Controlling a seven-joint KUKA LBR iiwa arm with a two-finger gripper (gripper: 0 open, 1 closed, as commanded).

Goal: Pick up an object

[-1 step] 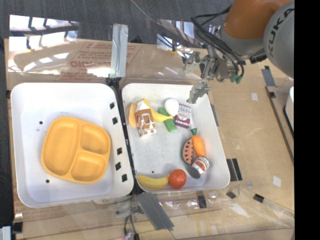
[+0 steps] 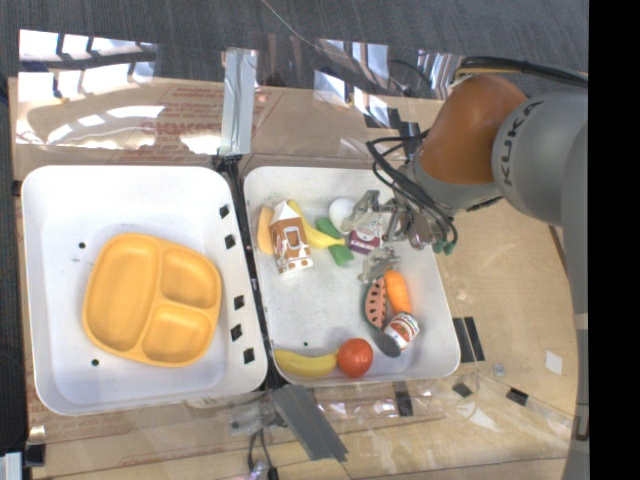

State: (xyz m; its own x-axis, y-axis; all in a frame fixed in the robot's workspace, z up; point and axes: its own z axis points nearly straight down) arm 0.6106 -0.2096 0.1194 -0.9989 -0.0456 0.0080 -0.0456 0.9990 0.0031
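While the arm reaches in from the right | camera view: pincer (image 2: 383,230) low in right bin (image 2: 300,313), over purple-white item (image 2: 364,239); finger state cannot be told | risk: crowded watermelon slice (image 2: 375,301) and carrot (image 2: 398,290) could foul the grasp.

So the gripper (image 2: 372,236) sits in the right bin (image 2: 300,328). Left of its fingers (image 2: 364,208): an egg (image 2: 342,210), a toy house (image 2: 290,240). Below them: a watermelon slice (image 2: 375,303), carrot (image 2: 398,291), can (image 2: 400,331), tomato (image 2: 354,358), banana (image 2: 305,363). Far left, a divided plate (image 2: 152,298) in the left bin (image 2: 50,228).
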